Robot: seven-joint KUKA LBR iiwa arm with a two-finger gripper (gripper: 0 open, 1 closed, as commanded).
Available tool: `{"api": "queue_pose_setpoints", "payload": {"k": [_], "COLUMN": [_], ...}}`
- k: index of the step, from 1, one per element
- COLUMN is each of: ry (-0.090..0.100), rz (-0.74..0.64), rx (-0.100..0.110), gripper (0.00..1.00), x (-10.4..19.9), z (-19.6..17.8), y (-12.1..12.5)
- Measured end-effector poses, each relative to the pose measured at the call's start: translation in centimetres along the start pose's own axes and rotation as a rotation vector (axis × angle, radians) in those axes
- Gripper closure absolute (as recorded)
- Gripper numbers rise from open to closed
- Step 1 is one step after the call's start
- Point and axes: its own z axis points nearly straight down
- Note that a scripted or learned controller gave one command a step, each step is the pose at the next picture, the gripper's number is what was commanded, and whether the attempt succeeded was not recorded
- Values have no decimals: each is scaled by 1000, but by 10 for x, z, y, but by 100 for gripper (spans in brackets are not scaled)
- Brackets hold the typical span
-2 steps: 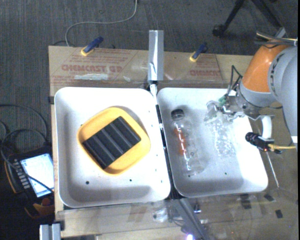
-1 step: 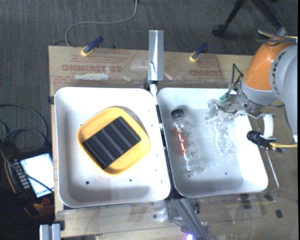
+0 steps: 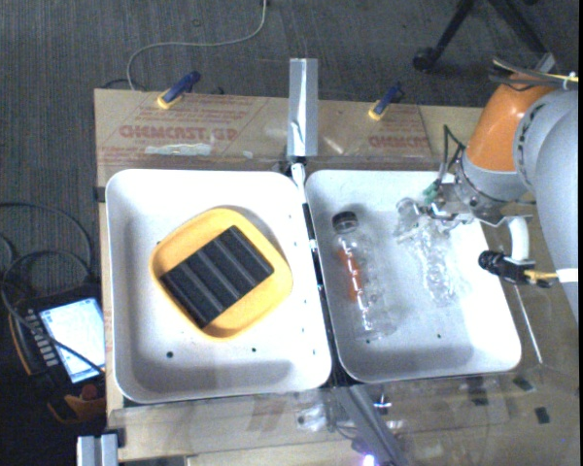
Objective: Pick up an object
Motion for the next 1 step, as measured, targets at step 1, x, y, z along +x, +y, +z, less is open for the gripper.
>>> {"api": "queue_pose_setpoints", "payload": {"k": [1], "ry": [-3], "rz": [-52], "rx": [-29], "gripper": [100], "x": [71], "z": [-82], "y": [24]}}
